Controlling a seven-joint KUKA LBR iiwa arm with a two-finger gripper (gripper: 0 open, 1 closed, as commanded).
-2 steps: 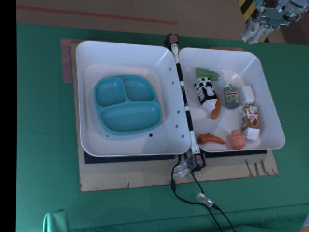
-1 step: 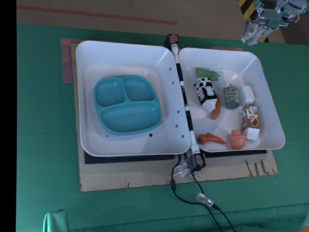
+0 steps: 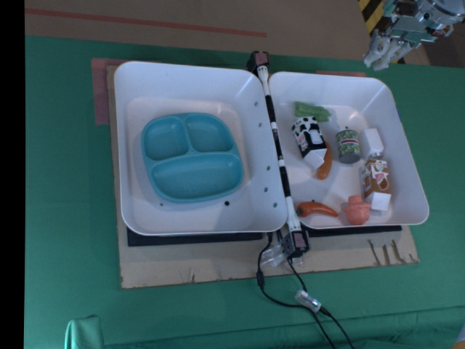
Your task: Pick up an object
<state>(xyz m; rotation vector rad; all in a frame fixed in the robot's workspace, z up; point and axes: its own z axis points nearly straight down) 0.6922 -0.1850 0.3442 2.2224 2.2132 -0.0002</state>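
While claw [image 3: 383,52] hovers beyond right bin's [image 3: 407,187] far rim, grip state unclear, holding nothing visible.

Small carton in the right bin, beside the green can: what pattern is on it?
Black-and-white cow patches on the small milk carton, clearest in the camera view.
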